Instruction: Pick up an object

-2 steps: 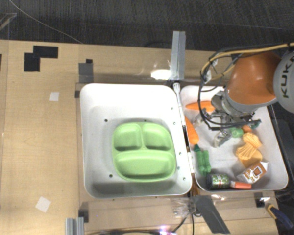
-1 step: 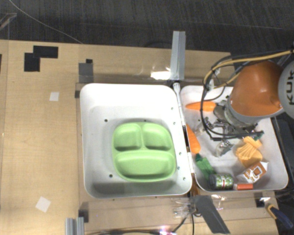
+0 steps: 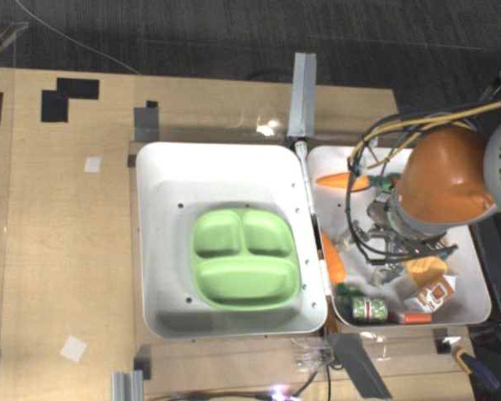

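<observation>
The right bin (image 3: 476,303) holds several small objects. An orange carrot (image 3: 336,180) lies at its far side, and another orange carrot (image 3: 334,259) lies along its left wall. A green can (image 3: 368,309) rests near the front, beside a small red piece (image 3: 416,317). A yellow-orange block (image 3: 425,267) and a brown and white carton (image 3: 435,294) sit at the front right. My arm with its orange band (image 3: 442,178) hangs over the middle of this bin. The gripper (image 3: 392,261) is low among cables, just left of the yellow block.
The left bin (image 3: 163,224) carries a green divided plate (image 3: 245,258) in its middle. A grey post (image 3: 301,94) stands behind the wall between the two bins. Cables loop around the wrist above the right bin.
</observation>
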